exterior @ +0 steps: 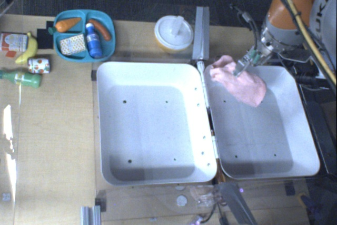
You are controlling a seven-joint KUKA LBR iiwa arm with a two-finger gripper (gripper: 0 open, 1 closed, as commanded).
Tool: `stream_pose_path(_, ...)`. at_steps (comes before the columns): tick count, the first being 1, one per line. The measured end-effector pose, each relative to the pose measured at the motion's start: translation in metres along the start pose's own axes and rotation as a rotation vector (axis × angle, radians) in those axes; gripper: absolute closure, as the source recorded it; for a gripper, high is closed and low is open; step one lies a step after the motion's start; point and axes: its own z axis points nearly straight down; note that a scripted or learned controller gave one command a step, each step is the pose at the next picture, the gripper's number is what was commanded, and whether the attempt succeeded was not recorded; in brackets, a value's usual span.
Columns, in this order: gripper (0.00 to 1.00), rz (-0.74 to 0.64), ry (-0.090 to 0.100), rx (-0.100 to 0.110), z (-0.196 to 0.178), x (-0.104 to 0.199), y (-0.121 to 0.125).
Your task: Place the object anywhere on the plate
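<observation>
A pink cloth is at the far left corner of the right bin, one end bunched over the bin's rim. My gripper comes down from the right onto the cloth's upper edge. Its thin fingers are drawn together with a fold of the cloth pinched between them. The plate is a blue divided dish on the bench beyond the left bin, far to the left of the gripper. It holds toy food and a small blue bottle.
The left bin lies between the cloth and the plate. A round white and yellow lidded tub stands behind the bins' divider. Toy banana, can and green bottle lie at the bench's far left.
</observation>
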Motion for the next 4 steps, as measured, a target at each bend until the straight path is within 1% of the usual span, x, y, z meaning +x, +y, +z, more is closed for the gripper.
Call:
stream_pose_path(1, 1.00, -0.402, 0.000, -0.001, -0.002, 0.040, 0.015)
stream_pose_path(2, 1.00, -0.804, 0.000, -0.002, 0.002, 0.085, 0.040)
stream_pose_path(3, 1.00, -0.906, 0.000, -0.002, 0.002, 0.131, 0.062)
stream_pose_path(4, 1.00, -0.912, 0.001, -0.002, 0.003, 0.181, 0.081)
